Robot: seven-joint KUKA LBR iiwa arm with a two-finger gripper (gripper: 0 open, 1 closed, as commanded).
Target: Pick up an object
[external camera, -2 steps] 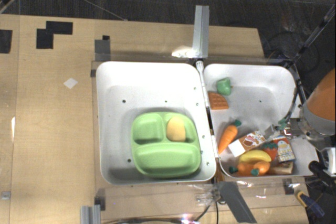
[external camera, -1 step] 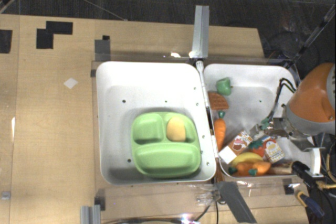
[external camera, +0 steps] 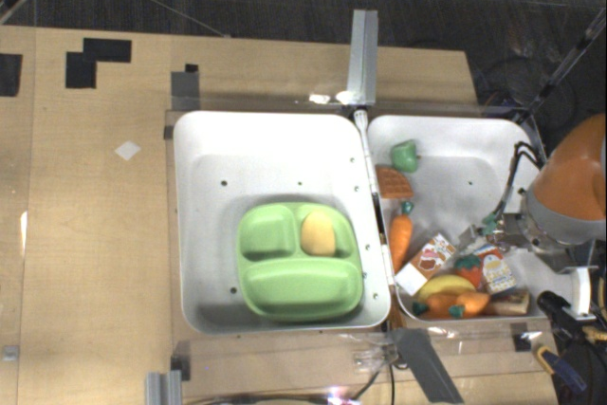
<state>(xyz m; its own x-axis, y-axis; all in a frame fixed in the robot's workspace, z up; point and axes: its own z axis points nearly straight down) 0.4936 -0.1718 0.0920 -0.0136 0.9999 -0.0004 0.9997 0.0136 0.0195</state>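
My gripper (external camera: 482, 236) hangs low over the right side of the right bin (external camera: 455, 152), just above a pile of toy food. Under and beside it lie a small printed carton (external camera: 497, 273), a red-and-white carton (external camera: 433, 256), a banana (external camera: 446, 284) and an orange piece (external camera: 458, 303). A carrot (external camera: 401, 240) lies along the bin's left wall. Further back are a brown slab (external camera: 394, 181) and a green pepper (external camera: 406, 156). Nothing visibly hangs from the gripper.
The left bin (external camera: 218, 166) holds a green divided plate (external camera: 285, 301) with a yellow fruit (external camera: 320, 232) in its upper right compartment. A metal post (external camera: 363, 57) stands behind the divide between the bins. Cables run along the right bin's far right corner.
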